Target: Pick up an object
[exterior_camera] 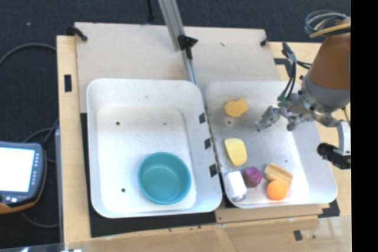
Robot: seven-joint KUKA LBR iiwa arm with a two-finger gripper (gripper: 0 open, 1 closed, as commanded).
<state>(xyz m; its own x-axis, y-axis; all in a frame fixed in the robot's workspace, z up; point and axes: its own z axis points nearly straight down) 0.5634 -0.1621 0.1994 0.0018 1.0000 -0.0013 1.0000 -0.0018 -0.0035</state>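
Poised over the right bin [307, 144], the gripper [277, 116] hangs at the end of the grey and orange arm [331, 68], which reaches in from three o'clock; its dark fingers point toward nine o'clock, but at this size it cannot be told whether they are spread or pressed together, and nothing can be seen held between them. Candidates for the pick all lie in that same bin. A yellow-orange piece [236, 108] sits at about ten o'clock from the gripper, near but apart from it. A pale yellow piece [235, 151] lies at about eight o'clock, close to the bin's left wall. Along the near edge, at roughly six to seven o'clock, a white cylinder [237, 184], a small purple object [253, 176], a tan block [278, 173] and an orange ball [277, 190] crowd together, several of them touching. The left bin [118, 97] holds a teal bowl [165, 177], well apart from the arm. From here the main risk seems to be a descent onto bare floor, since the gripper hovers between objects rather than squarely above one. A grasp in the crowded cluster could nudge neighbours aside, and the ball would likely roll away from a glancing touch. The pale yellow piece, so near the wall, may leave a finger too little room.
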